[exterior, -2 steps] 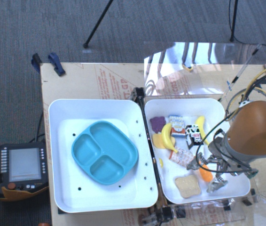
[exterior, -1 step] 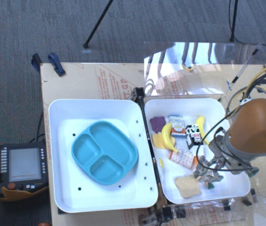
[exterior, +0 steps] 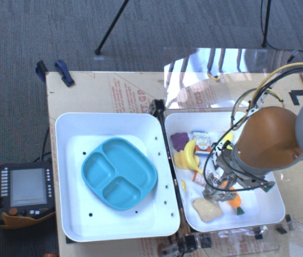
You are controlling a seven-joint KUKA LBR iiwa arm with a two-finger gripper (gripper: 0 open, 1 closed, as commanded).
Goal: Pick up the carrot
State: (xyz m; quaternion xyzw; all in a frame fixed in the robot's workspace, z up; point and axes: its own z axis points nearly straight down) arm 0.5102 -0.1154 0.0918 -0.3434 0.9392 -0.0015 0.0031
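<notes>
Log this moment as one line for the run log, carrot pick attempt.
phase: reaching | gripper: low in right white bin, over orange carrot | grasp: unconfirmed | nearby: yellow banana, beige bread piece | left bin: blue divided plate

The shallow white plastic bin on the left holds a sky-blue three-compartment plate. Right of that bin, the second shallow white bin carries mixed colours: a purple toy grape bunch, a yellow curved banana just beside the grapes, a pale tan bread-shaped piece below the banana, and an orange carrot with a green tip right of the bread. The arm's orange band is glossy. Behind both bins lies brown cardboard with red printing.
</notes>
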